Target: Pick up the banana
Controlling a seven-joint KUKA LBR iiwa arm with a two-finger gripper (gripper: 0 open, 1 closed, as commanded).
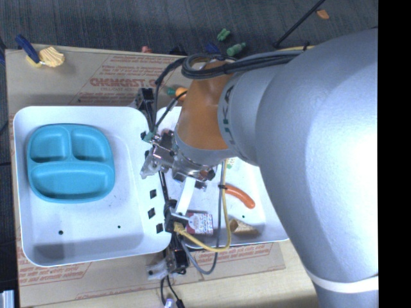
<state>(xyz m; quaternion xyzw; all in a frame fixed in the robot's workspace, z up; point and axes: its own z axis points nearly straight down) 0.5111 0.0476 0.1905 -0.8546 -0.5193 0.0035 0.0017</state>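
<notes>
Camera view: arm covers most of right bin. Hand at the rim betw. bins, grip state can't tell. Banana: can't tell where. Left bin roomy at front, blue divided plate at back. Cardboard-topped bench, dark floor.

Dark carpet floor behind a cardboard-covered bench
</notes>
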